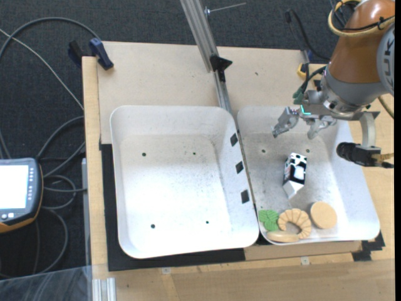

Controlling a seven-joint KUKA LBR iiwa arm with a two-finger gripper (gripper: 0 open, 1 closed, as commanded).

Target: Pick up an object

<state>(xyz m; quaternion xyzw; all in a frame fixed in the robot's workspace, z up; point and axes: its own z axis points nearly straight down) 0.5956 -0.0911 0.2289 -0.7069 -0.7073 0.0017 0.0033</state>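
1. The grey arm with its orange band (366,27) reaches in from the right edge and bends down over the upper part of the right-hand shallow white bin (357,187).
2. The left-hand shallow white bin (125,168) lies beside it, their inner rims touching along a line of black clips.
3. The two-finger metal gripper (302,124) hangs above the right bin's upper floor, its fingers spread apart with nothing between them.
4. The black-and-white patterned carton (295,173) lies tilted mid-bin, below the gripper and apart from it, with bare floor on all sides.
5. The tan ridged croissant-shaped toy (294,222) sits against the bin's near rim.
6. The round tan biscuit-like disc (324,215) lies just beside the croissant's right end.
7. The small green leafy piece (269,219) rests in the near left corner, touching the croissant.
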